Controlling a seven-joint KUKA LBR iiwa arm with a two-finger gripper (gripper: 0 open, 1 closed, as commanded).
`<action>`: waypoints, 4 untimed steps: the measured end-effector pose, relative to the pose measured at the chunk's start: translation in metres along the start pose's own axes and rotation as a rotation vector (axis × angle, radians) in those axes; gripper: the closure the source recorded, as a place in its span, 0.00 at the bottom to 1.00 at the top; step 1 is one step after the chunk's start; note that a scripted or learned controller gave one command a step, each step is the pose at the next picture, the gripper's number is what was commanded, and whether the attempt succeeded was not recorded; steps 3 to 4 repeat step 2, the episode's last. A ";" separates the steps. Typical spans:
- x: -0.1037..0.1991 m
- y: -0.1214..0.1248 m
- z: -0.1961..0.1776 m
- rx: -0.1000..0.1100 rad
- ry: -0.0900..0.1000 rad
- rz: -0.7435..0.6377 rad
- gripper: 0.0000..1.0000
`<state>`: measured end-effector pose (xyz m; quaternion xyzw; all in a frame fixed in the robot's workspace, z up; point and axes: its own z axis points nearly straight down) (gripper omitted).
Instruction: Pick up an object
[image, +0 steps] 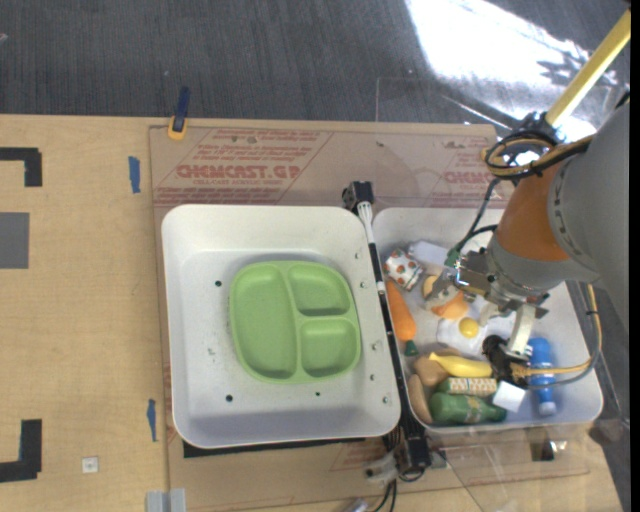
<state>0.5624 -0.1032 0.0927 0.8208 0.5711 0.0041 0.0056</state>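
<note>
My gripper (462, 283) hangs low over the middle of the right bin (585, 400), reaching in from the right. Under and around it lie several toy foods: an orange carrot (401, 313), a white piece with red spots (403, 265), a small tan piece (438, 287) right at the gripper's left side, and a fried egg (466, 326). Nearer the front lie a yellow banana (463, 366), a dark green bottle-like item (464, 408), a brown piece (428, 374) and a blue item (542, 372). The wrist hides the bin's upper right part.
The left bin (190, 250) holds a light green divided plate (295, 320). A black divider bar (375, 270) runs between the two bins. Brown board surrounds both bins.
</note>
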 end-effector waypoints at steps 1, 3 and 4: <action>-0.002 0.003 -0.013 -0.012 -0.007 -0.004 1.00; 0.026 0.022 -0.093 0.010 0.000 -0.238 1.00; 0.026 0.022 -0.093 0.010 0.000 -0.238 1.00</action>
